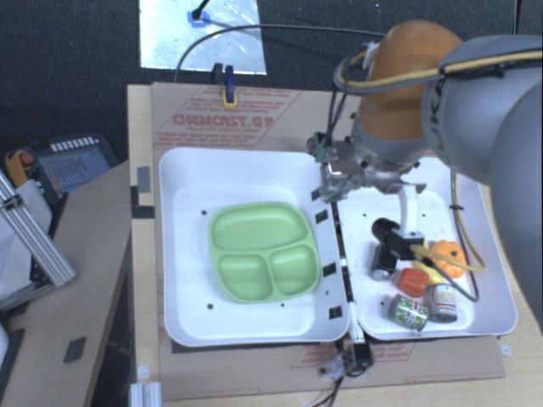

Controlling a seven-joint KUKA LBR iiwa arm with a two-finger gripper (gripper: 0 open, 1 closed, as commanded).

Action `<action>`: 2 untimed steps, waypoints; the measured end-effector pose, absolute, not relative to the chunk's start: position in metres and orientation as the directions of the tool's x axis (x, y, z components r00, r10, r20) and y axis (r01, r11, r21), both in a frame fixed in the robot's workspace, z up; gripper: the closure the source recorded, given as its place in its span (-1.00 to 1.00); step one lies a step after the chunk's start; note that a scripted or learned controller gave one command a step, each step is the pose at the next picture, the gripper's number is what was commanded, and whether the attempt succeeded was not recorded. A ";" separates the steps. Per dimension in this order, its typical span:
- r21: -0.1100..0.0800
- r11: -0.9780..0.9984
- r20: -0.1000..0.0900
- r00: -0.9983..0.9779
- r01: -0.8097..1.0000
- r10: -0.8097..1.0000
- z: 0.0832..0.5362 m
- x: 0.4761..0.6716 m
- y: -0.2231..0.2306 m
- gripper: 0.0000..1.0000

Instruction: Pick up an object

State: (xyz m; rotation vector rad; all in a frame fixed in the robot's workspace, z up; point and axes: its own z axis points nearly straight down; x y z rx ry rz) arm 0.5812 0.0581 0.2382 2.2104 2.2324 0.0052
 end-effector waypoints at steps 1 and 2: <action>0.001 0.009 0.002 -0.009 1.000 1.000 0.233 0.574 0.104 1.00; 0.001 0.005 0.001 -0.005 1.000 1.000 0.233 0.574 0.101 -1.00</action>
